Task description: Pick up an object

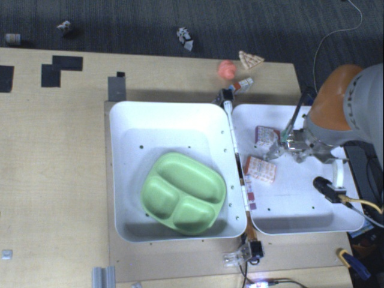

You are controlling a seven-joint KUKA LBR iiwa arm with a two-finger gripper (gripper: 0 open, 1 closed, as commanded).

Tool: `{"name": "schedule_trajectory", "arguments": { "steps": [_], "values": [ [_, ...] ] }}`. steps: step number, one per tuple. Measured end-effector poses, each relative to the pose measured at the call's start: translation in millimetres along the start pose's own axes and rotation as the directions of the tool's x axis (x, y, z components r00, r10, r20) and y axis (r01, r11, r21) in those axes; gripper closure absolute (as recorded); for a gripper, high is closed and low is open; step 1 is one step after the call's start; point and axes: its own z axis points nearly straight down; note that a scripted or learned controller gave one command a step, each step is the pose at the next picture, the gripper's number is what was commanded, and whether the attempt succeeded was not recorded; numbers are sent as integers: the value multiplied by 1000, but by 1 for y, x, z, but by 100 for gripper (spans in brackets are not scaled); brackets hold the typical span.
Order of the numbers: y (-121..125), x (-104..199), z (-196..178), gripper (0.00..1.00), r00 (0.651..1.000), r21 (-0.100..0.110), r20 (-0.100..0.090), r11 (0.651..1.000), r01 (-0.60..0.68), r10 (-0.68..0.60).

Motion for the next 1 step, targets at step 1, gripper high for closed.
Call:
{"name": "schedule_trajectory", "arguments": {
  "steps": [1],
  "values": [
    [2,0,-12,100,1000,-7,1,1000,2,-2]
  ]
}}
